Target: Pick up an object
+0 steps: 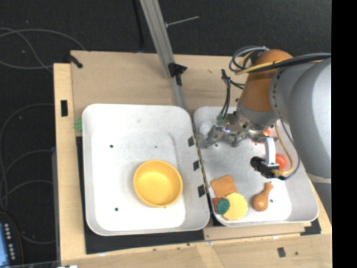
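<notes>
My gripper (pixel 213 136) hangs low over the back left corner of the right bin (pixel 245 163), close to the divide between the two bins. No object shows directly under it. Toward the right bin's front lie an orange block (pixel 223 185), a yellow round piece (pixel 237 205) with a small green piece (pixel 222 206) against it, and a brown gourd-shaped object (pixel 261 198). A red-orange object (pixel 280 161) sits at the bin's right side, partly behind a black and white part of the arm. A yellow bowl (pixel 158 183) rests upright in the left bin (pixel 111 133).
The grey arm with its orange band (pixel 262 94) covers the right bin's back right part. A slanted metal rail (pixel 162 38) runs from the top of the view down to the gap between the bins. Wooden bench surface (pixel 122 77) surrounds both bins.
</notes>
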### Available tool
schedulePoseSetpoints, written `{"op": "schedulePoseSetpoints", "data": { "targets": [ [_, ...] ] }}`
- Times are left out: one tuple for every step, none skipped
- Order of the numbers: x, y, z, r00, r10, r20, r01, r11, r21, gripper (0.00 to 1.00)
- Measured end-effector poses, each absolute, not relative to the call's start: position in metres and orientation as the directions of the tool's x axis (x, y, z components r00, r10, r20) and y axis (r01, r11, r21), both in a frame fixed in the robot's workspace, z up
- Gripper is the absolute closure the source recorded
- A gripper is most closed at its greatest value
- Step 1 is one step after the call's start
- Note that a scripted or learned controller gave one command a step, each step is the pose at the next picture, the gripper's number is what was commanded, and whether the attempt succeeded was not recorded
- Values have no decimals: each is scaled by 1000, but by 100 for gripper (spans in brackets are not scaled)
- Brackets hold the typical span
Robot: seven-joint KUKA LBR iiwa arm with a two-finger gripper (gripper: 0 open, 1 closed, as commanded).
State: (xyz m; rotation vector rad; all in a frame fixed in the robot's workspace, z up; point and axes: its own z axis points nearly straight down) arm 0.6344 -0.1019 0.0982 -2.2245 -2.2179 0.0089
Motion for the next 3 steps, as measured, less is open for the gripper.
{"op": "schedulePoseSetpoints", "data": {
  "targets": [
    [636,-102,112,6,1000,-1,1000,-6,3,100],
    [645,-108,172,3,1000,0,1000,-3,7,100],
    [644,-118,222,2,1000,-1,1000,-2,2,100]
  ]
}}
